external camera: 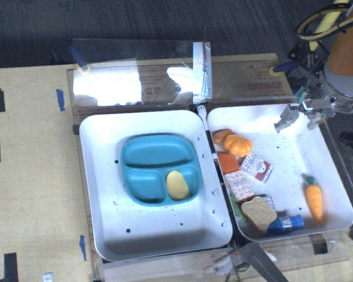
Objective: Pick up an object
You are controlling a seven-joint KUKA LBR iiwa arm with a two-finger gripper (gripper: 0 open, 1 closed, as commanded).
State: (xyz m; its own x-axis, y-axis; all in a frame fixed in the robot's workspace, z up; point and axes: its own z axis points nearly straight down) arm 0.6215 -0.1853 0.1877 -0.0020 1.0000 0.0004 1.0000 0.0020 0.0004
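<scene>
1. Bread [259, 212] and a blue tube [290, 223] are seen at the near edge of the right bin [287, 159], touching each other.
2. One carrot [314, 200] lies alone near the right wall; this is judged the easiest thing to pick.
3. Two orange fruits [234, 142], an orange block [227, 162] and two packets [257, 168] are crowded along the left wall.
4. The hand [296, 114] hangs over the far right corner of this bin, and nothing is seen between its parts. If it is open or closed cannot be told.
5. A grasp in the crowded pile could slip or lift two things, because they touch.
6. One blue tray [160, 167] with one yellow lemon [177, 184] is counted in the left bin [104, 191].
7. Two bins stand on the tabletop [27, 179].
</scene>
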